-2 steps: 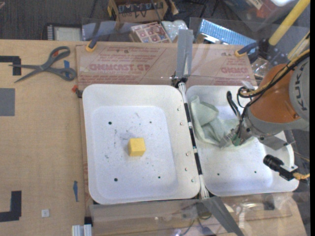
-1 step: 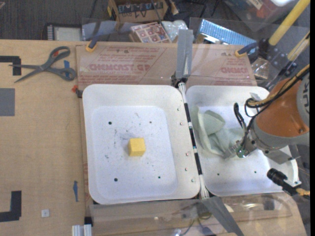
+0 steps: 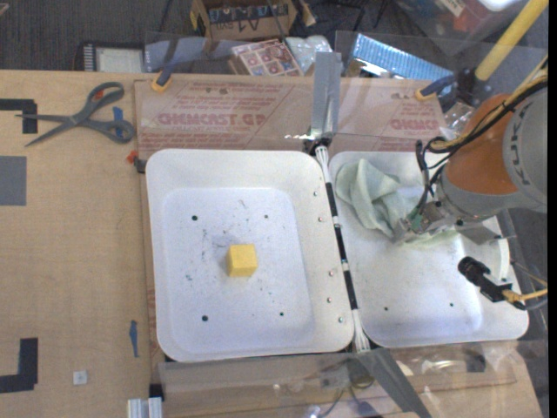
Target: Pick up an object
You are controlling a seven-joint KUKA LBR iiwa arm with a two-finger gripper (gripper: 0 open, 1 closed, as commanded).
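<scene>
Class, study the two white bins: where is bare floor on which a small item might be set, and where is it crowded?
Left bin: bare floor all round the yellow block. Right bin: bare along the near edge, below the arm. Crowded: its far half, where the pale green cloth lies bunched under the gripper.

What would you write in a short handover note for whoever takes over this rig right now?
Gripper: low in the right bin, down at the crumpled pale green cloth; whether it grips the cloth cannot be told.
Yellow cube: lying alone near the middle of the left bin, untouched.
Scissors: on the bench, outside the bins.
Done: arm lowered onto the cloth.
Left: confirm a grasp and lift; nothing is visibly picked up.
</scene>
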